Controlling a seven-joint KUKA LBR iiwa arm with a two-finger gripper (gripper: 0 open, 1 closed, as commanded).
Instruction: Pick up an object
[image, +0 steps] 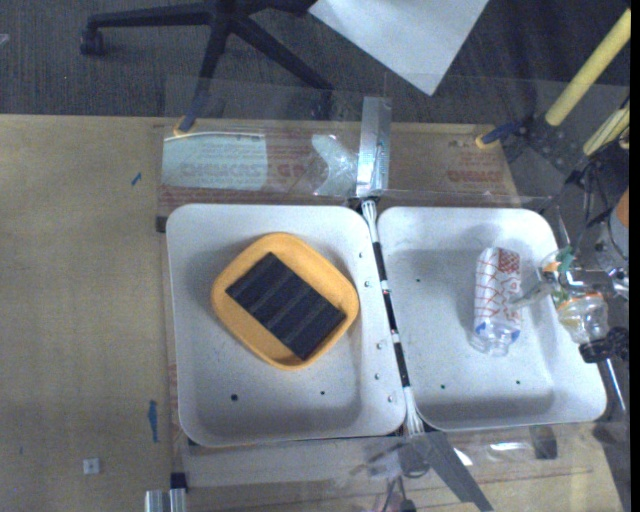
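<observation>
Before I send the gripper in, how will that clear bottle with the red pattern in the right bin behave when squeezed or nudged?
The bottle looks like thin clear plastic with nothing visibly inside, so probably light and likely to dent under a squeeze. It lies on its side on the right bin's flat floor, so a nudge across its length may roll it. Its glossy surface could slip between fingers.

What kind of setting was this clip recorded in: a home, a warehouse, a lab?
Most likely a robotics lab or test workspace. Two shallow white bins sit side by side on a wooden bench, an office chair base stands on carpet behind, and robot hardware reaches in at the right edge.
</observation>
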